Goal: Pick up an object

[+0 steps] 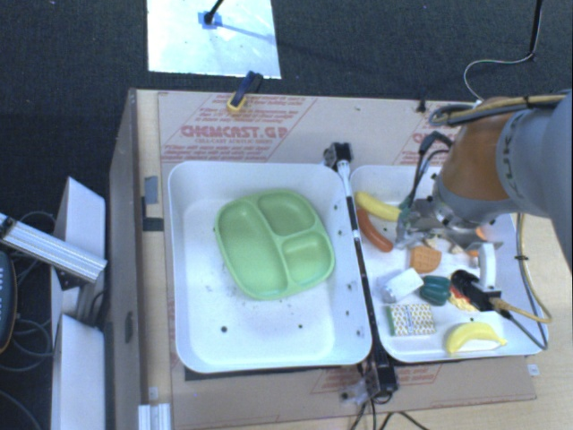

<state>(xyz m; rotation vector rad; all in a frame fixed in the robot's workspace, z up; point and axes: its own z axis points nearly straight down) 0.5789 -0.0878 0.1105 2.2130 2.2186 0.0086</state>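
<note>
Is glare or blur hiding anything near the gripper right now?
Camera view: lighting is even and soft, with no strong glare on the right bin. The gripper is small and slightly soft, its fingers unreadable. The green tray in the left bin is evenly lit. The bright sheet beyond the bench looks washed out.

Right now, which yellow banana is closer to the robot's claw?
The banana at the right bin's top left, beside the gripper. The other banana lies at the bin's bottom edge.
</note>
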